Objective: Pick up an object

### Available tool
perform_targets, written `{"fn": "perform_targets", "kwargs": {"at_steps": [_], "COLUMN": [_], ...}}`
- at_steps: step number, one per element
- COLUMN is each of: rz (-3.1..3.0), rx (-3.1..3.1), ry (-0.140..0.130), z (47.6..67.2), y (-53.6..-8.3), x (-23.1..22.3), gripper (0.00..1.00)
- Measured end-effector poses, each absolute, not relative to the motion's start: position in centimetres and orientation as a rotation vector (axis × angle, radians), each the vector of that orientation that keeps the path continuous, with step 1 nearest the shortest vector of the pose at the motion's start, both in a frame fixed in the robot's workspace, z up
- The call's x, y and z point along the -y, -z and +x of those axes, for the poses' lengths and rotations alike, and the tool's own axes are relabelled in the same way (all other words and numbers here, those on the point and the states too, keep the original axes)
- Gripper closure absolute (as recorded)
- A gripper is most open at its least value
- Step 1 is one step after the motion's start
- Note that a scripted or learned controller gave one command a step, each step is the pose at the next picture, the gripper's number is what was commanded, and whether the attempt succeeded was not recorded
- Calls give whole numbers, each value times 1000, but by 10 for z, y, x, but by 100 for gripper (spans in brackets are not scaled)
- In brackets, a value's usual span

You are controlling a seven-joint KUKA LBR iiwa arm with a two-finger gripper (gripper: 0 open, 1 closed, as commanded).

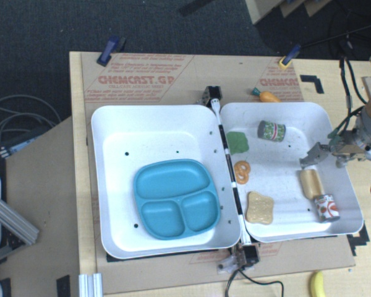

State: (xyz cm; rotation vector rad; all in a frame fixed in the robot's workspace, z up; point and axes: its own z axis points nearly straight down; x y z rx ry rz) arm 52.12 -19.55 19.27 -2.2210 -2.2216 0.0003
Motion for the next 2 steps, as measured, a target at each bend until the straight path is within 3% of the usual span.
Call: {"fn": "perform_targets", "kwargs": {"at_steps": [1,2], "rz": [-2219,-2222], "rx": [2223,2223], "ry": [3,2], "z": [514,514], "y": [-94,-104], "x": [220,221], "gripper": [0,100]}}
